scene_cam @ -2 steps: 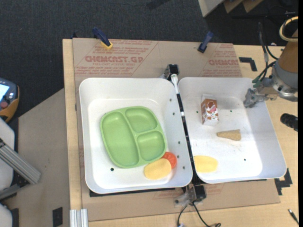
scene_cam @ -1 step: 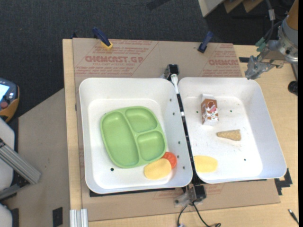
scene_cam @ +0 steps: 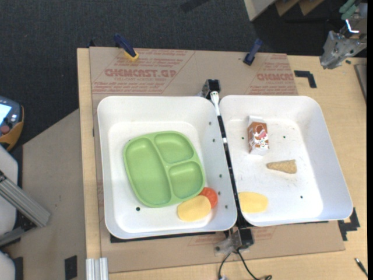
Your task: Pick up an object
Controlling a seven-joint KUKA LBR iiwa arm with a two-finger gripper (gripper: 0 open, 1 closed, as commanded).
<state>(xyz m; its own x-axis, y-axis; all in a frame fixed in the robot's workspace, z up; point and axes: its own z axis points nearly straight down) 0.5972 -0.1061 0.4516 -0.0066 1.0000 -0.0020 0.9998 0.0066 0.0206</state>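
Waiting, by the look of it: the gripper [scene_cam: 344, 42] sat high at the far right corner, past the right bin [scene_cam: 326, 150], well apart from every object. Judged step: before approach, nothing chosen or touched yet.

Jaws: too small and side-on to read; could not tell how wide they stood. Nothing was visible between them.

Candidates lay thus. Right bin: a small carton [scene_cam: 258, 136] near the middle-left, lying flat; a tan wedge [scene_cam: 282, 167] just below and right of it, apart; a yellow piece [scene_cam: 253, 202] at the near-left corner against the wall. Left bin [scene_cam: 108, 156]: a green tray [scene_cam: 164, 168] with three compartments, tilted, taking up most of the floor; a yellow lump [scene_cam: 193, 209] at its near-right corner touching a red piece [scene_cam: 210, 196], both crowding the tray's edge.

Next move, as I judged it: swing in and down over the right bin, nearest the arm. Carton or wedge looked the better picks, each with bare floor around it. The yellow piece hugged the wall, leaving little room for a finger.

Arm pose: only the wrist end showed, raised clear of the surface, off the bins' far right side.
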